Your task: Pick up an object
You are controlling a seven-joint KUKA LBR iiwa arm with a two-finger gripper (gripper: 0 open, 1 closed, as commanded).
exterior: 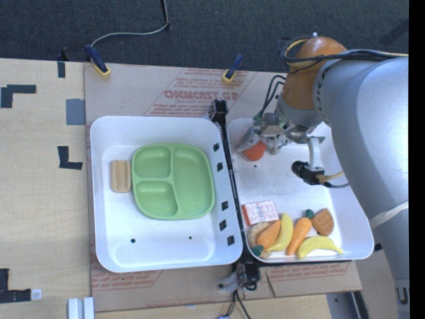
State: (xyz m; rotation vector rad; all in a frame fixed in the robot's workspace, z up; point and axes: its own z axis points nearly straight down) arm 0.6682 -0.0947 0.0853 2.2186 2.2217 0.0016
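Arm: the grey arm point(372, 105) with its orange band point(307, 72) reached in from the right and hung over the upper part of the right bin.
Gripper: the gripper point(260, 140) sat low over the upper left of the right bin, close to the divider between the two bins.
Fingers: whether they were spread or pressed together could not be told; their tips merged with the orange-red object below them.
Orange-red object: a small round orange-red piece point(254, 152) lay on the floor of the right bin, right at the gripper's tip; a grasp could not be confirmed.
Right bin: the white right bin point(292, 195) held a cluster of toy food along its lower edge.
Cluster: a small red and white packet point(259, 212) lay at the cluster's left, with an orange piece point(269, 233) just below it, a yellow banana point(284, 233) beside that, a carrot point(299, 230) to its right, a second banana point(320, 246) at the lower right, and a brown bread-like piece point(323, 221) above that.
Left bin: the white left bin point(159, 251) lay left of the divider and held a green sectioned plate point(173, 181).
Tan piece: a small tan block point(120, 175) lay touching the plate's left rim.
Table: the table point(40, 198) carried a cardboard sheet point(172, 92) under both bins, held by two clamps point(98, 61) at its upper edge.
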